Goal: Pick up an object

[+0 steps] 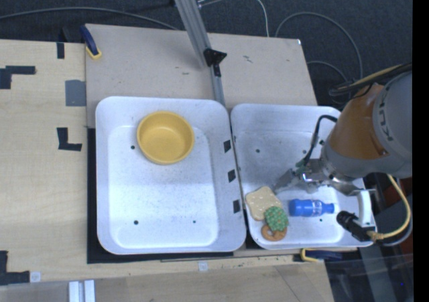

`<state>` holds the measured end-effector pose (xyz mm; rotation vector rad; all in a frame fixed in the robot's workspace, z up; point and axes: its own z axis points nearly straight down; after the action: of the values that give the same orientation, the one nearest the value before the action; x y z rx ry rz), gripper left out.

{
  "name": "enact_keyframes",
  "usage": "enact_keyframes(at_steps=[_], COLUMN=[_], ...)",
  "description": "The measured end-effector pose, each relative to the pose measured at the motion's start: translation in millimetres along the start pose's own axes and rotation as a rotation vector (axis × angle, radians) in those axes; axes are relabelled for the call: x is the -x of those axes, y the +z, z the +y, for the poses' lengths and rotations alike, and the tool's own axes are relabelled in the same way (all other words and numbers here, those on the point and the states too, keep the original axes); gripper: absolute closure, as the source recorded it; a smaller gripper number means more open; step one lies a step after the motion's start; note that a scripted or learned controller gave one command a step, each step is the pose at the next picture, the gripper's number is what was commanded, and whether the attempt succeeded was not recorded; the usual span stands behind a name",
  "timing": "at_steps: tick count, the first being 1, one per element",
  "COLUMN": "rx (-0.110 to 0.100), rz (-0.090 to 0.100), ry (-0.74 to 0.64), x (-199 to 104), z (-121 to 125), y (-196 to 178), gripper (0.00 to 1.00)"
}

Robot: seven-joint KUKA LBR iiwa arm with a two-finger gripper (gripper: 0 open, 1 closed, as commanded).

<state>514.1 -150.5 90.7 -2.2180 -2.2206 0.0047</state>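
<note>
Just below the gripper [289,179] lies the blue bottle [310,208], long axis crosswise. Jaw state: cannot tell.

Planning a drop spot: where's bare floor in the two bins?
Left bin: bare below and right of the yellow bowl. Right bin: bare upper half. Crowded near edge: gripper, toast, green piece, blue bottle.

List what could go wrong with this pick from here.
1. The blue bottle lies on its side below the gripper, so it may roll away on contact.
2. The toast slice and green item touch near the right bin front wall, so one may drag the other.
</note>
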Motion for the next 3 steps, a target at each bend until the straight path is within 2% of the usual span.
enact_keyframes(at_steps=[1,2,3], rx=[0.000,0.006,0.009], rz=[0.001,0.000,-0.002], ry=[-0.001,-0.001,0.000], x=[-0.4,-7.4,-1.0], z=[0.1,-6.5,-6.6], y=[-11.4,-60.6,-121.7], gripper=[1.00,1.00,1.00])
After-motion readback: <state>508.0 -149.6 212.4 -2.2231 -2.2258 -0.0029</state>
